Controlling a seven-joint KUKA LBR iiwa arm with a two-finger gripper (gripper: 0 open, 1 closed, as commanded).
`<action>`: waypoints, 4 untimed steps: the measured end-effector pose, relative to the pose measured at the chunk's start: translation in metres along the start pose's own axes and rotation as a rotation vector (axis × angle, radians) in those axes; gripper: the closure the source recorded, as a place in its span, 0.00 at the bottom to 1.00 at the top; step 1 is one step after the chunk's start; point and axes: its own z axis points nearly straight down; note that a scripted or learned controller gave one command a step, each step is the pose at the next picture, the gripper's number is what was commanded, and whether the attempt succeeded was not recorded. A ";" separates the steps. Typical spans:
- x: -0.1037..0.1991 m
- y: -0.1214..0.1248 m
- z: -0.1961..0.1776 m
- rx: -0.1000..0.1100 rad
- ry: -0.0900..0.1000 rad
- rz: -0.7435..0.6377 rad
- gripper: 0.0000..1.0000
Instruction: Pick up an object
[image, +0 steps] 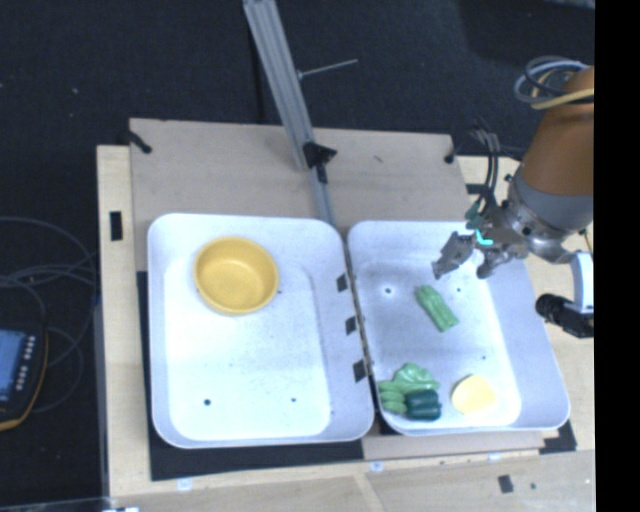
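Grey arm (553, 185) angled over right bin (520, 330), jaws spread, empty

Hand (468, 259) open above right bin (520, 330), empty; green block (436, 307) just below.

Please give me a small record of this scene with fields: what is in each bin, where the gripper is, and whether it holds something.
left bin: one yellow bowl, near the far left corner
right bin: green block in the middle; green cluster and yellow round piece along the near edge
gripper: above the far part of the right bin, fingers open
held object: none between the fingers
arm: enters from the right
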 end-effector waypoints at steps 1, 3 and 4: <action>0.000 0.000 0.000 0.000 0.000 0.000 0.00; 0.001 0.000 0.104 0.003 0.000 0.001 0.00; 0.001 -0.001 0.157 0.004 0.000 0.000 0.00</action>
